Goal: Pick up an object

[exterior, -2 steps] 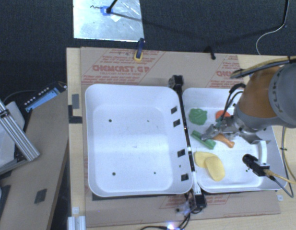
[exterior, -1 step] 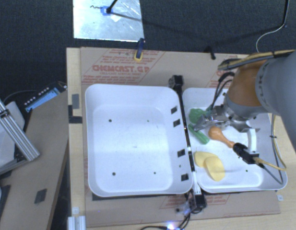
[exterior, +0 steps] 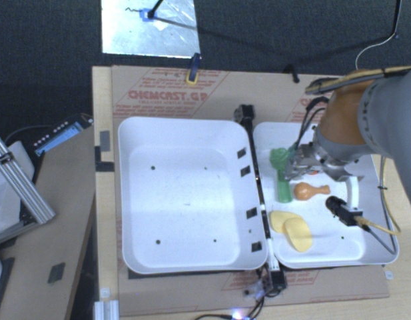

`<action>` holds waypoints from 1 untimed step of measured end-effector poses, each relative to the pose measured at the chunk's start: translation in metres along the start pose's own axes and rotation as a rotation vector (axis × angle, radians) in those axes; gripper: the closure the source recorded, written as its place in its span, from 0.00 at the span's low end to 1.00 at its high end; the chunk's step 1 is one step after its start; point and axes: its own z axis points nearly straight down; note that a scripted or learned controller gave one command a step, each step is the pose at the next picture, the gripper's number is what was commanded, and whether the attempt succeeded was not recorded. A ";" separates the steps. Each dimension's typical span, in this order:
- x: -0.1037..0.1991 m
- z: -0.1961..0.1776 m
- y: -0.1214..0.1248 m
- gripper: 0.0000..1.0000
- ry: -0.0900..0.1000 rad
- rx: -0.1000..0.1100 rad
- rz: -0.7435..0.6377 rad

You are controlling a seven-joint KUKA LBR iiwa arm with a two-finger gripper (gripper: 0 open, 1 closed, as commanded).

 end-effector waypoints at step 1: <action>-0.020 -0.042 0.032 1.00 -0.002 0.004 0.000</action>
